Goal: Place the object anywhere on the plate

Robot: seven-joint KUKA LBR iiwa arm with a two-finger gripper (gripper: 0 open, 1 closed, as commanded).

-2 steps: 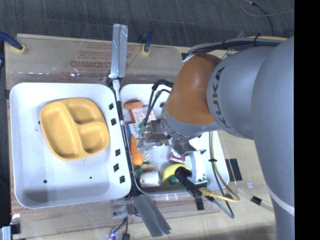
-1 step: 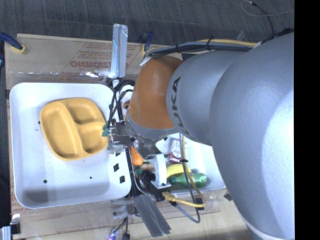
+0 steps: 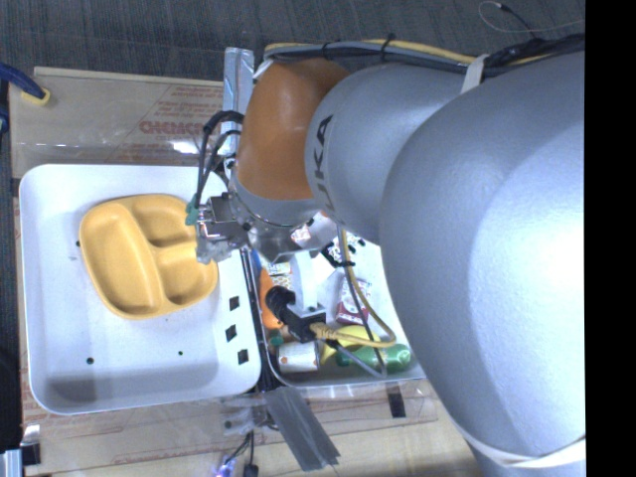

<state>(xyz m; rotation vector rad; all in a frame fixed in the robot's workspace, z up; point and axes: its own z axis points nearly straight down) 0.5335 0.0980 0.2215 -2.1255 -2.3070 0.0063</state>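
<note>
Across the right side of the view, the grey robot arm with an orange band above the wrist (image 3: 397, 167) reaches in over the tabletop (image 3: 119, 117), a brown board with red print along its far edge. The arm covers most of the right-hand shallow white bin (image 3: 298, 378). The left-hand shallow white bin (image 3: 50, 366) lies open to view just beside it, the two walls meeting under the wrist.

In the left bin, toward its far half, sits the yellow plastic plate with three compartments (image 3: 139, 256). It lies flat on the bin floor, its right edge close to the wall shared with the other bin.

The loose things lie in the right bin, partly hidden beneath the arm and apart from the plate. They include a white packet with red print (image 3: 353, 301), a green object (image 3: 395, 358) near the bin's near rim, a small pale cylinder with a yellow end (image 3: 296, 356) and an orange object (image 3: 265, 284) against the wall next to the left bin.

The tool (image 3: 206, 235) hangs over the right edge of the plate. Whether it is open or closed cannot be told from here, and nothing can be made out in its hold.
</note>
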